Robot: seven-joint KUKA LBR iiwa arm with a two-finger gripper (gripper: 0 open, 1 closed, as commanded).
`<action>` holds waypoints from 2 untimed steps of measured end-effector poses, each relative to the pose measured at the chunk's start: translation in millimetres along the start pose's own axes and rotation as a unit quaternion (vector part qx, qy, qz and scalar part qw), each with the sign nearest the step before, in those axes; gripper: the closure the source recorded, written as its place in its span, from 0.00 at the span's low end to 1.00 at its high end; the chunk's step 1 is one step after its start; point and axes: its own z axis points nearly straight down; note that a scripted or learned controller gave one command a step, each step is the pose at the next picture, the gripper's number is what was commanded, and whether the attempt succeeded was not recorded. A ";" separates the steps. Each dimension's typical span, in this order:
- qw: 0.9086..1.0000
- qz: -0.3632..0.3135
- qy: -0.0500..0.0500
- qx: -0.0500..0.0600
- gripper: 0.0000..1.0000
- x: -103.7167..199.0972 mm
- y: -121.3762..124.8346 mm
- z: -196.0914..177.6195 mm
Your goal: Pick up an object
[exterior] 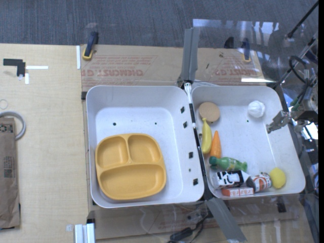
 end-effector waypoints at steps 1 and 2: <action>0.993 0.115 -0.001 -0.003 0.00 -4.8 -55.0 -174.1; 0.998 0.063 -0.001 -0.003 0.00 2.9 -35.8 -93.9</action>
